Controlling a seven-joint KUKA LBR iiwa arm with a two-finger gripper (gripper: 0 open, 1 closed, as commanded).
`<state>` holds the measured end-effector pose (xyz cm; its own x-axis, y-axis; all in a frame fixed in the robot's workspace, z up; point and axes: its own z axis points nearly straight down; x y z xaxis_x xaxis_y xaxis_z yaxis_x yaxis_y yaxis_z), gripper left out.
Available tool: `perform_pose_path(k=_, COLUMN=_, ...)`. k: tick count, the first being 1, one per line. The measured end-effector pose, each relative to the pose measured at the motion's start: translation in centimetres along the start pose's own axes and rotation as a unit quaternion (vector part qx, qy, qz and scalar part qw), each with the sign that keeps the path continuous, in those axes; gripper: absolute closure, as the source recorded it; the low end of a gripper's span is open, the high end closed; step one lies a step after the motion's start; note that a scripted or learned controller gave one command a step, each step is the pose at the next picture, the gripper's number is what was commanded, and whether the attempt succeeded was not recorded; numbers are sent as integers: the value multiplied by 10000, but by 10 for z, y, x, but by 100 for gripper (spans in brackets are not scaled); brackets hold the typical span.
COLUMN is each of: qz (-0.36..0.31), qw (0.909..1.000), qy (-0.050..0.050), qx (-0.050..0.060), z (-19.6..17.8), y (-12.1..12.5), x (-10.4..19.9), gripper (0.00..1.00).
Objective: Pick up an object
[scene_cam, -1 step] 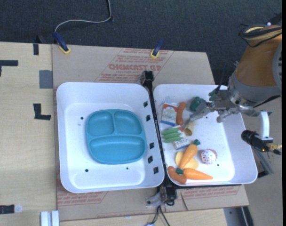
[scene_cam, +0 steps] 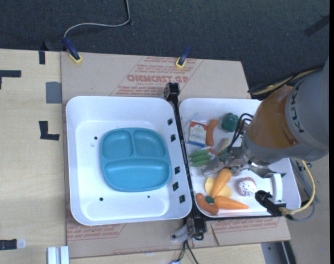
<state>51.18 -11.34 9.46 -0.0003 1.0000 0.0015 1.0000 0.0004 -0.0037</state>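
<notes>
The grey arm with its orange band reaches in from the right, its two-finger gripper (scene_cam: 224, 157) lowered into the right-hand shallow white bin (scene_cam: 290, 188); whether the tool is parted or closed cannot be told. Under it lie three orange toy carrots (scene_cam: 221, 181), a green toy vegetable (scene_cam: 200, 157) and a white speckled ball (scene_cam: 246, 188). The left-hand shallow white bin (scene_cam: 82, 147) holds one blue three-compartment plastic plate (scene_cam: 135, 159).

A blue divided plate (scene_cam: 135, 159) lay in the left white bin (scene_cam: 79, 114), which sat on printed cardboard (scene_cam: 150, 76) held by yellow clamps (scene_cam: 72, 50).
</notes>
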Motion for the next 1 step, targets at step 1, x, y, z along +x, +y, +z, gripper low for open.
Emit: perform_pose_path(k=1, qz=1, qw=10000, qy=4, qx=3, z=-10, y=0, x=0, gripper=100)
